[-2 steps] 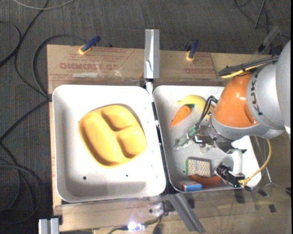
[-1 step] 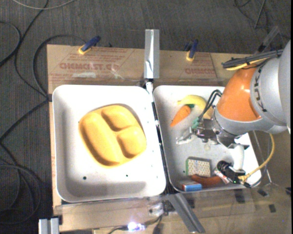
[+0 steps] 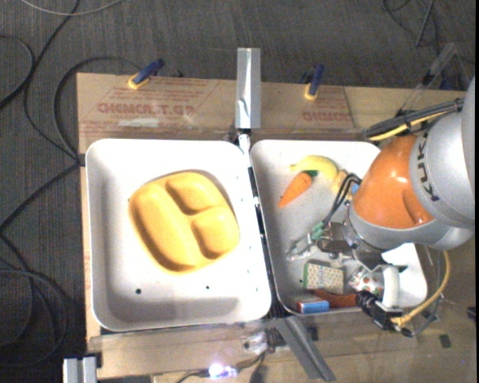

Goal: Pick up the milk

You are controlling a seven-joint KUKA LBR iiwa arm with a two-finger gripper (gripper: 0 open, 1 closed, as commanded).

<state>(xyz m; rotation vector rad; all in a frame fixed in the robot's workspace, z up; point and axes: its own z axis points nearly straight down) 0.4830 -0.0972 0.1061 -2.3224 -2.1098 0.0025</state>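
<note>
Yellow tray [image 3: 184, 220], orange carrot [image 3: 296, 187]

Tray [image 3: 185, 222] in left bin [image 3: 104, 294]; carrot [image 3: 296, 187], banana [image 3: 315, 164] at right bin [image 3: 267, 206] rear.

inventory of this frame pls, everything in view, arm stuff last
Bins: 2, white, side by side on the bench.
Divided plate: 1, yellow, left bin.
Banana: 1, yellow, right bin, far end.
Carrot: 1, orange, right bin, beside the banana.
Green-white carton: 1, right bin, near end; possibly the milk.
Blue-orange flat item: 1, right bin, near edge.
Clamps: 2, blue and yellow, far bench edge.
Cables: several, on the floor.
Arm: 1, grey and orange, over the right bin.
Pincer: 1, above the carton; finger state unclear.
</note>
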